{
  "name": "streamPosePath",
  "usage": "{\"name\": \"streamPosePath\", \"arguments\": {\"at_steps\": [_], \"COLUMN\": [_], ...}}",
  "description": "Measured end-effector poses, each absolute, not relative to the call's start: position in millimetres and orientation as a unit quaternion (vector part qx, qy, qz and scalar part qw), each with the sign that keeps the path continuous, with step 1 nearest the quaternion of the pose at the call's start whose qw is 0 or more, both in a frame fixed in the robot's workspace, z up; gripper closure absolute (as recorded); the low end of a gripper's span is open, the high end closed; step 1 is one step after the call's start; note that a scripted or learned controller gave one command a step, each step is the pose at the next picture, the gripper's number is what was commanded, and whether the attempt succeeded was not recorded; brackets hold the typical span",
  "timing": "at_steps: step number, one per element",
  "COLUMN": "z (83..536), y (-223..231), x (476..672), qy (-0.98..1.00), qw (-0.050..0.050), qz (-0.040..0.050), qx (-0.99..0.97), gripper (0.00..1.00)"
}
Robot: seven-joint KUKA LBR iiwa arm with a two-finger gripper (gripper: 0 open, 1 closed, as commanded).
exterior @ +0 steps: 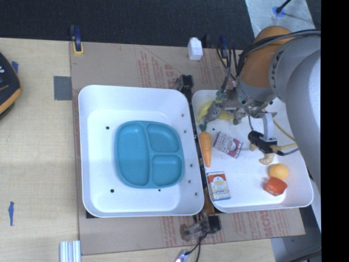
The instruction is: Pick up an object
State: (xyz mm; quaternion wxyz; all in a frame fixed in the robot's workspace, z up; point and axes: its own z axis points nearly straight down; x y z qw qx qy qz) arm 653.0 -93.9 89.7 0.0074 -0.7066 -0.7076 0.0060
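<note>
My gripper [217, 112] reaches down into the far left corner of the right bin [245, 201]. A yellow-green item [204, 111] lies right under and beside it, partly hidden by the gripper. An orange carrot [205, 148] lies along the bin's left wall, just in front of the gripper. A small pink-and-white packet [227, 144] rests in the middle of the bin. Nearer the front sits a small red-and-white box [218, 185]. On the right side lie a yellow-orange fruit [278, 171], a red item [275, 186] and a tan piece [266, 159].
The left bin [92, 146] holds a blue divided plate [149, 153]. The two bins touch along a narrow seam, and the carrot lies close to it. The grey arm with its orange band [267, 42] hangs over the right bin's far right part.
</note>
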Motion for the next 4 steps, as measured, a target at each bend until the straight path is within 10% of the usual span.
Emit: {"name": "streamPosePath", "arguments": {"at_steps": [1,2,3,4], "z": [91,91,91,117], "y": [-94,-92,-97,-94], "x": [654.5,596.6,653.1,656.0], "qy": [-0.708,-0.709,-0.708,-0.708], "qw": [0.005,0.001,0.005,0.001], "qz": [0.0036,0.0020,0.0074,0.0012], "qx": [-0.706,-0.705,-0.706,-0.706], "gripper": [0.00,0.00,0.00,0.00]}}
